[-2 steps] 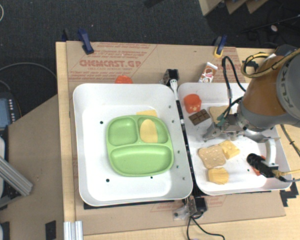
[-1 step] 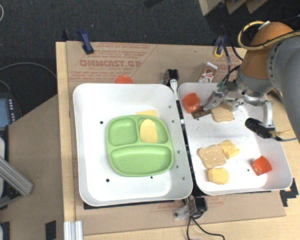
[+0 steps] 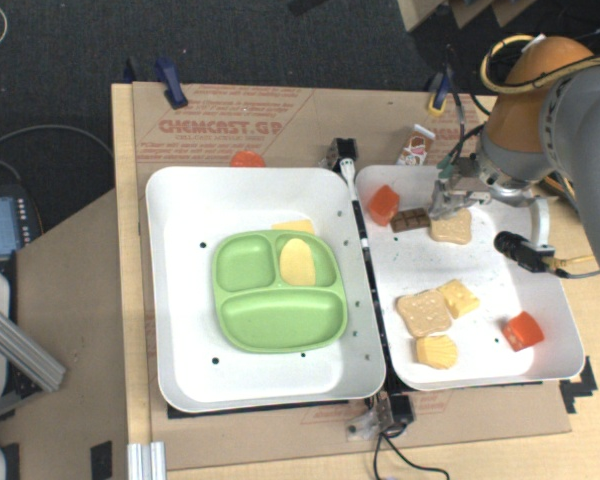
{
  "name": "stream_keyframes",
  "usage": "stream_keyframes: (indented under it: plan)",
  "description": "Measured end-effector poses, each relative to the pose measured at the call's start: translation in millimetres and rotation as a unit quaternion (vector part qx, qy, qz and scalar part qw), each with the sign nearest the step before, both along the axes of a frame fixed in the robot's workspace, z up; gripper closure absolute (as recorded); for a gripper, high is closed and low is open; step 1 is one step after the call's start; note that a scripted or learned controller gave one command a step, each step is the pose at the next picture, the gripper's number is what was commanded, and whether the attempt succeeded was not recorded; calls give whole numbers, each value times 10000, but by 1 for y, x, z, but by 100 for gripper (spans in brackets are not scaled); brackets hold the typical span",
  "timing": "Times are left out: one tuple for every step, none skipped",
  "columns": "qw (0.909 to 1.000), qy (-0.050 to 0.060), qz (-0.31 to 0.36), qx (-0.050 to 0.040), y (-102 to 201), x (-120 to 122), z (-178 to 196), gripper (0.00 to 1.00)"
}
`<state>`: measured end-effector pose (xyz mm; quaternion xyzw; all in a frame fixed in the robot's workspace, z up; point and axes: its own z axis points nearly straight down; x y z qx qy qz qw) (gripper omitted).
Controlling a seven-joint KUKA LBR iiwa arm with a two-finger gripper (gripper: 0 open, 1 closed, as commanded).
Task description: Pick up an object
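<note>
- Left bin [image 3: 170,268]: green divided tray [image 3: 278,293] with a yellow piece [image 3: 297,261] in its upper right compartment.
- Right bin [image 3: 555,353]: orange block [image 3: 383,204], brown bar [image 3: 411,220], tan cracker [image 3: 452,230] under the tool [image 3: 454,194], toast [image 3: 424,312], red block [image 3: 523,331].
- Tool's grip: cannot tell.
- Worktop [image 3: 220,118] cardboard reads "CHEMCAST".

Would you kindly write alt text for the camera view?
The grey arm's claw hangs over a tan cracker piece in the right white bin. The left white bin holds a green divided plastic tray.
</note>
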<state>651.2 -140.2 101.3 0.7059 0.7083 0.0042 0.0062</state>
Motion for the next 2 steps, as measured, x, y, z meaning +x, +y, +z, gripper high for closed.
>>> stream_keyframes:
  plan:
    - [10000,12,2,2,1,0,-1,0]
    - [10000,51,-29,2,-49,16,-17,0]
